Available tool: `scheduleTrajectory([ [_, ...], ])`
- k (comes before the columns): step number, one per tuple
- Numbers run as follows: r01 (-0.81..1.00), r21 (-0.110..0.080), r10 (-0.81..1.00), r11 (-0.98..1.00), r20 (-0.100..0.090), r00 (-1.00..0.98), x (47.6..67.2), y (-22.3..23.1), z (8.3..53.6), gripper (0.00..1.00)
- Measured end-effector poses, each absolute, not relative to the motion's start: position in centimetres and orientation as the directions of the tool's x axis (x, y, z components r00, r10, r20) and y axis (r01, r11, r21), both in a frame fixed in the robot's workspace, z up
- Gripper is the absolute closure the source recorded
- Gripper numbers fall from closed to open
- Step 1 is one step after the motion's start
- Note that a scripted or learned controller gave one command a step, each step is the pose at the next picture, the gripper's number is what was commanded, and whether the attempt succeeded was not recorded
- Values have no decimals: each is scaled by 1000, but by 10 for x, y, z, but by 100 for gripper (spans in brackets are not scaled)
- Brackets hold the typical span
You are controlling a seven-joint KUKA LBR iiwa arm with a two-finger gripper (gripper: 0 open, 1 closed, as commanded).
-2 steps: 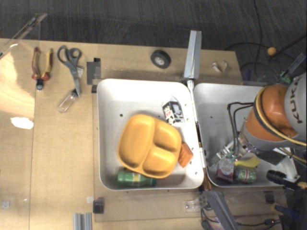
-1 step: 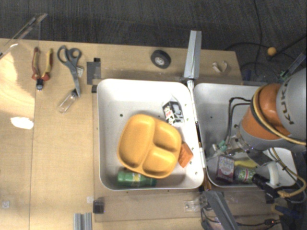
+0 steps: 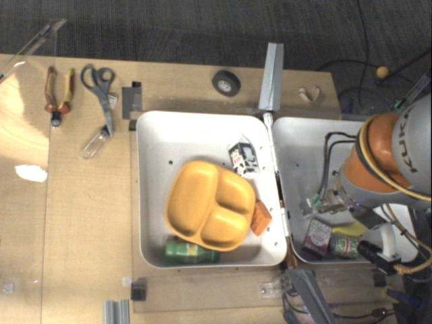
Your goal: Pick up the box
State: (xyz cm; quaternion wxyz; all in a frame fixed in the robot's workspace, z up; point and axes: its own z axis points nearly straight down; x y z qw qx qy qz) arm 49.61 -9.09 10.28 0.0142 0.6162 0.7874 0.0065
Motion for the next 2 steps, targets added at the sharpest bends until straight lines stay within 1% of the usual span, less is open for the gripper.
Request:
scheduleTrajectory([
  [1,970,28,971,240,-14,-240,496,-91,103,0],
  [2,986,6,986,169,-1,-169,489,-90,95,0],
])
